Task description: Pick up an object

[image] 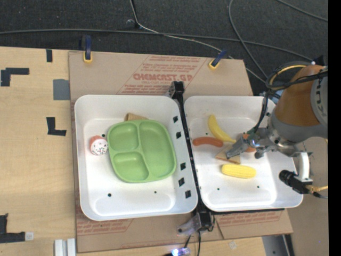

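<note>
The gripper [238,150] sits low in the right bin [266,199], its dark fingers pointing toward nine o'clock; whether they are spread or closed cannot be told from this view. Its tip lies over a tan wedge-shaped piece [224,156], apparently touching it, though no object can be seen clasped between the fingers. At eleven o'clock from the tip, just beside it, lies a yellow banana [217,128]. At nine o'clock lies a reddish sausage [206,142], close to the wedge. At six o'clock, near but apart, lies a yellow corn cob [238,170]. The grey arm with its orange band [298,108] enters from three o'clock.

The left bin [90,196] holds a green divided plate [141,150] with three compartments. A tan item [134,117] shows partly from under the plate's twelve o'clock edge. At nine o'clock of the plate, just beside it, rests a small white and red ball [98,146].

Both bins stand on a brown board [160,73] that bears red printing, partly legible as "CHEMCAST GP". Yellow clamps [87,55] hold its far edge.
</note>
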You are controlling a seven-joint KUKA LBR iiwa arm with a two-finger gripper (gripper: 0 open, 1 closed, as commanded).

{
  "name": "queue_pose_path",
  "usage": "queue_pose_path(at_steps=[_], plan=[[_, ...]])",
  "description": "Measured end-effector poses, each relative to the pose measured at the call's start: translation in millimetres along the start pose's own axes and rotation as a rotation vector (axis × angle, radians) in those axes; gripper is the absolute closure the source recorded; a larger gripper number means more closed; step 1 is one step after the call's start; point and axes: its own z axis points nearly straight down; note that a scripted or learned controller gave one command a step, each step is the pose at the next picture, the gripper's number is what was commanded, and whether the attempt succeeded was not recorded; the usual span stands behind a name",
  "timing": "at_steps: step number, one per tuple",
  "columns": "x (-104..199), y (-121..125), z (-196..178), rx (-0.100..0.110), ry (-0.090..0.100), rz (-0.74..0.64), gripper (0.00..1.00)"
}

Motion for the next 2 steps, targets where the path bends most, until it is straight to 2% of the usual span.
queue_pose_path(at_steps=[1, 2], plan=[[1, 0, 53, -0.006, -0.002, -0.001, 0.00], [0, 1, 39, -0.009, -0.004, -0.001, 1.00]])
